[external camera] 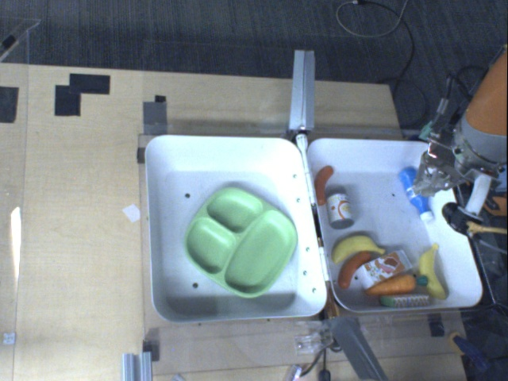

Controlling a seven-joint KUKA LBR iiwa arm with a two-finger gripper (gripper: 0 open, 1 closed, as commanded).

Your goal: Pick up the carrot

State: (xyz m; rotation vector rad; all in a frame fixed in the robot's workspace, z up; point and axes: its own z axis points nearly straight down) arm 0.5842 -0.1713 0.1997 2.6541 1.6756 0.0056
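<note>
Reaching for the carrot (392, 285) risks snagging the snack packet (379, 267) and banana (431, 271) touching it (jaws' (435, 177) state: cannot tell), near the table's front-right corner.

My bench top (71, 213) is pale wood, marked with black patches (79, 92) at its far left. Beyond it lies dark grey carpet (198, 22) — a thin black cable (381, 14) loops across it.
</note>
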